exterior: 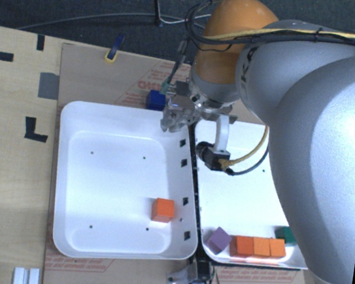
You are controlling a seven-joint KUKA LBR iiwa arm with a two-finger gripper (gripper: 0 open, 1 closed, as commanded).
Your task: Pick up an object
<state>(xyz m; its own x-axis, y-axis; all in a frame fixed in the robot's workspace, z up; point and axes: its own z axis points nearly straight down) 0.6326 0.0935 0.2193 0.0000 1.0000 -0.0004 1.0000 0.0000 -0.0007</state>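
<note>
An orange cube (163,210) lies in the left bin (100,126), near its right wall. The right bin (236,193) holds a purple block (218,240), a row of orange blocks (258,247) and a green block (288,236) along its near edge. My gripper (176,117) hangs over the far right corner of the left bin, well above the orange cube. A small blue block (155,100) shows just left of the gripper, at the bin's far rim; whether it is touched or held I cannot tell.
The big grey arm (322,146) covers much of the right bin. A black divider with clips (192,186) runs between the bins. Both stand on cardboard (95,73) on the bench, with cables behind.
</note>
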